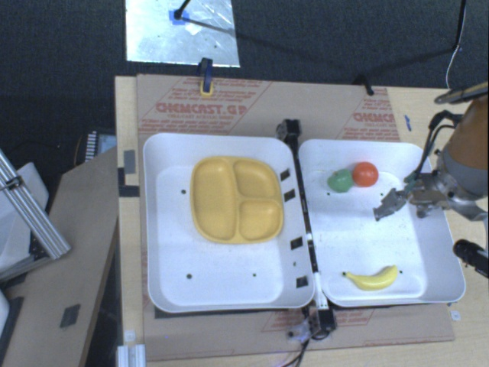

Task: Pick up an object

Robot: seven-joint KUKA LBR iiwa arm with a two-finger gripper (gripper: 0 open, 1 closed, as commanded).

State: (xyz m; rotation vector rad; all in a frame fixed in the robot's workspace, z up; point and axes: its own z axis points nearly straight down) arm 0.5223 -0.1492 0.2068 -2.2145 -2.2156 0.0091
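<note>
In the right bin (pixel 439 270) lie a small green ball (pixel 340 180) and a red-orange ball (pixel 365 173), touching each other near the far side. A yellow banana (pixel 373 278) rests near the bin's front edge. My gripper (pixel 403 207) hangs over the right half of this bin, a little to the right of and nearer than the two balls. Its fingers (pixel 384 207) are spread open with nothing between them. The banana sits well in front of the gripper.
The left bin (pixel 164 274) holds a yellow divided plate (pixel 235 199). A black divider strip (pixel 300 205) runs between the two bins. The bins sit on a cardboard sheet (pixel 229 105) on the bench.
</note>
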